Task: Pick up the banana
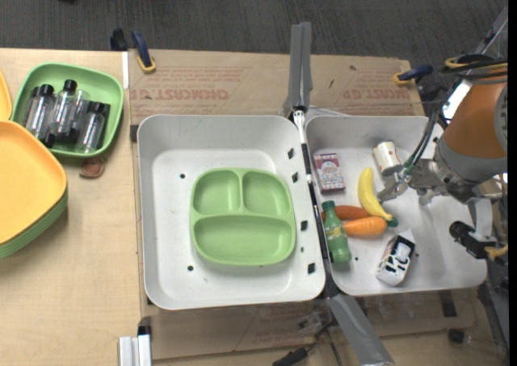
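Table: we log a wooden surface across the frame, bearing two white bins side by side.

Left bin, centre of frame: it holds a green divided plate.

Right bin, right of centre: it holds the task's thing and several others.

Arm, right edge: grey with an orange band, it reaches in over the right bin.

Gripper: it sits just right of the banana's middle, low over the bin; we cannot tell its state, and nothing shows in its grasp.

Banana: yellow, it lies on the right bin's floor, running from upper left to lower right, its lower end touching the carrot.

Carrot, green bottle, small pink box, white cylinder, black-and-white item: all near the banana.

Step in hand, as we judge it: the approach, with the pick not yet made. The next move calls for centring over the banana's middle, turning across its length, descending and closing clear of the carrot.
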Controlling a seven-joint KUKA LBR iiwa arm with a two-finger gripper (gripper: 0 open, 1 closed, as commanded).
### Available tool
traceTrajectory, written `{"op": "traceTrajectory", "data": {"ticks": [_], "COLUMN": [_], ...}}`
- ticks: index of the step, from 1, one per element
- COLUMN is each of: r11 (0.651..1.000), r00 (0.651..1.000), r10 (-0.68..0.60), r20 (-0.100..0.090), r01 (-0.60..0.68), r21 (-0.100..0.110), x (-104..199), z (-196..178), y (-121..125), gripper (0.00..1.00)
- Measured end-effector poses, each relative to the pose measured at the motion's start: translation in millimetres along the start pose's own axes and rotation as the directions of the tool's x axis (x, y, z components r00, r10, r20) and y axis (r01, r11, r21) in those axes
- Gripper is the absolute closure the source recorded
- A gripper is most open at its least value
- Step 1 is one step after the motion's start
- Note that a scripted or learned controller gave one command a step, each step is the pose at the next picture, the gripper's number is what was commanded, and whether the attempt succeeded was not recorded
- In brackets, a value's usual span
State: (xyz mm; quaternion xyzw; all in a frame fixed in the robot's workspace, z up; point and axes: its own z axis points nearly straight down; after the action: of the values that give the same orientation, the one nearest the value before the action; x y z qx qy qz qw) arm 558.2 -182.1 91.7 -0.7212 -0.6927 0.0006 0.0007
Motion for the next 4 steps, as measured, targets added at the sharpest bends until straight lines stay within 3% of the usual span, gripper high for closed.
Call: {"op": "traceTrajectory", "data": {"ticks": [1, 2, 3, 4], "r11": [0.993, 0.993, 0.970, 0.969], "r00": [0.993, 0.993, 0.970, 0.969], "r10": [0.121, -0.117, -0.245, -0.246], "r20": [0.001, 0.004, 0.006, 0.005], "r01": [-0.121, 0.117, 0.245, 0.246], "r21": [-0.002, -0.010, -0.009, -0.014], "x": [82.0, 87.8, 87.3, 88.6], "z": [-27.6, -6.0, -6.3, -16.7], "y": [34.5, 40.7, 69.8, 70.9], "gripper": [0.00, 0.00, 0.00, 1.00]}}
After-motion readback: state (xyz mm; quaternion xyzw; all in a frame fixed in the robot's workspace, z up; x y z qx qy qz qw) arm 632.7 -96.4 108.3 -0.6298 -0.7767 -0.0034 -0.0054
